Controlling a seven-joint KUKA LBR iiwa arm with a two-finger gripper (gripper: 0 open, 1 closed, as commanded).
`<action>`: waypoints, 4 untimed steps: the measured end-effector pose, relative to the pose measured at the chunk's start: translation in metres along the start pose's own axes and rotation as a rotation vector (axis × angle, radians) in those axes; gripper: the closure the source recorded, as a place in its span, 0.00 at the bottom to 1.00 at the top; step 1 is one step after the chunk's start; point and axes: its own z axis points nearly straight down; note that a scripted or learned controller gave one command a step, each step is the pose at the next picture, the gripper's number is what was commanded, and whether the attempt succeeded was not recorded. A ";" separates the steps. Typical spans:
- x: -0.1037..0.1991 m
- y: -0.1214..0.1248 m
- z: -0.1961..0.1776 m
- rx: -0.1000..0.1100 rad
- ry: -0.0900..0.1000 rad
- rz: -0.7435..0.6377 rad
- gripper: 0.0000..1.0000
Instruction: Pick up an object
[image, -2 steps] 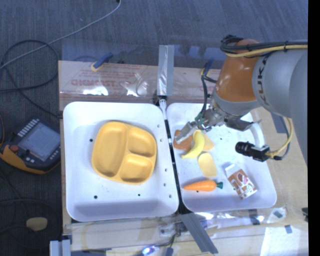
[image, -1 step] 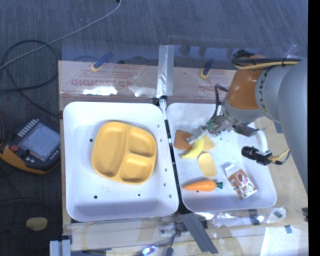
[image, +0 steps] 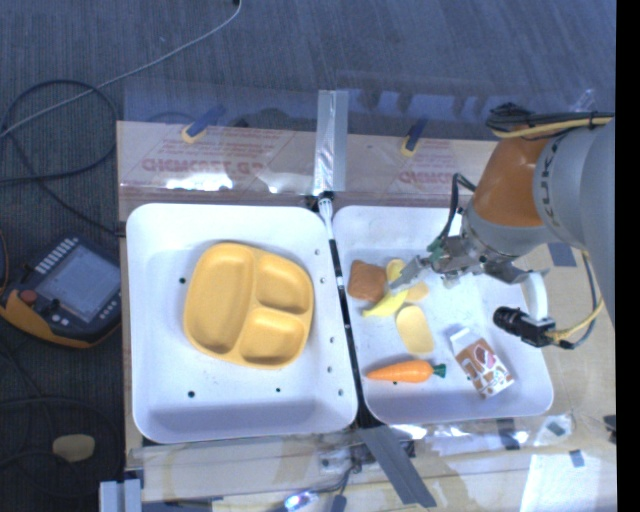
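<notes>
Right now the fingers (image: 408, 279) touch the banana (image: 385, 303) — carrot (image: 400, 372) lies apart.

Yellow divided tray (image: 250, 303), white bins (image: 150, 330), orange carrot (image: 398, 373) green-tipped, brown-white carton (image: 483, 365), orange-banded grey arm (image: 545, 185)

Fixed overhead camera, slanted, both bins (image: 150, 330)

We can read nothing: the red print on the cardboard (image: 205, 160) behind the bins is blurred.
</notes>
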 end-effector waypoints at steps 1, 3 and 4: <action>0.014 0.053 0.031 -0.013 -0.009 -0.090 0.00; 0.054 0.043 -0.059 0.001 -0.003 -0.314 1.00; 0.054 0.043 -0.059 0.001 -0.003 -0.314 0.00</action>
